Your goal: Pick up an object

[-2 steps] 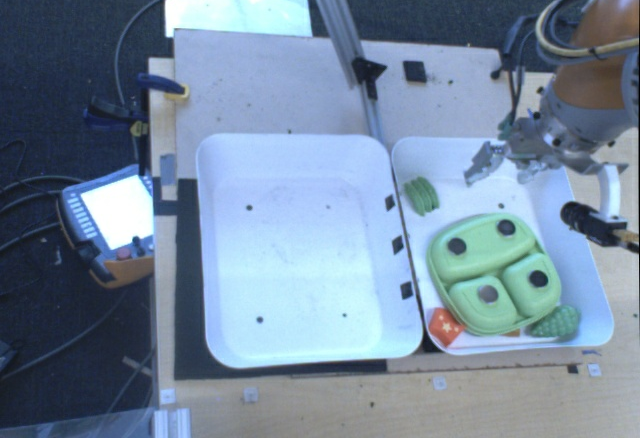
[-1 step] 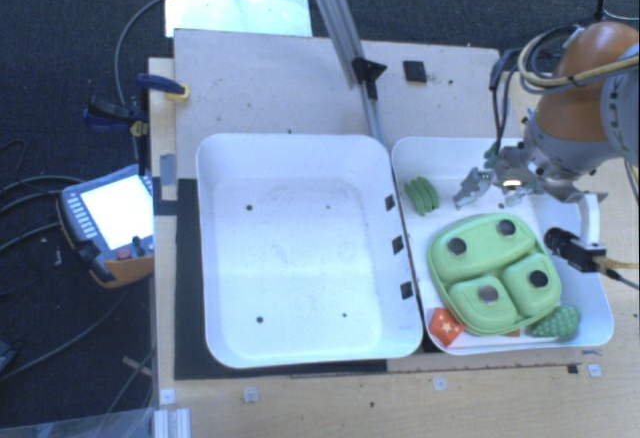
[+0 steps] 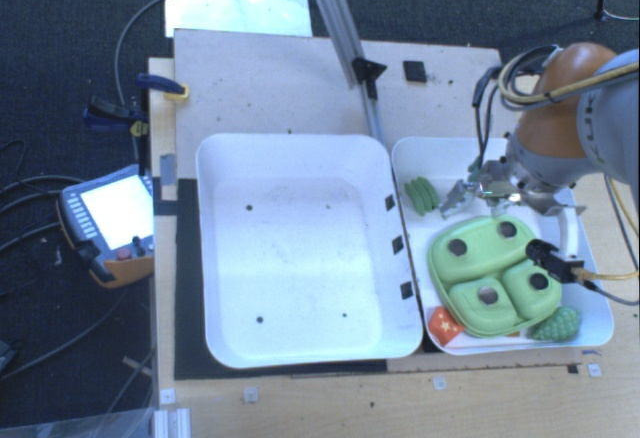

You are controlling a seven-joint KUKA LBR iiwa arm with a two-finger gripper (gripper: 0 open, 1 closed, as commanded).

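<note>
In the right bin (image 3: 500, 148) lies a large light-green moulded piece (image 3: 492, 273) with three dark holes. A small ribbed green object (image 3: 421, 194) rests near the bin's left wall. A red-orange object (image 3: 443, 326) sits at the front left corner, and a dark green bumpy object (image 3: 556, 325) at the front right. My gripper (image 3: 478, 192) hangs over the back of this bin, just right of the ribbed green object and above the far edge of the moulded piece. I see nothing held in it.
The left bin (image 3: 215, 226) is a wide white tray beside the right one. A slanted metal pole (image 3: 335, 11) crosses the bench behind the bins. Cables (image 3: 575, 271) trail from the wrist over the right bin. A teach pendant (image 3: 108, 223) lies off the bench at left.
</note>
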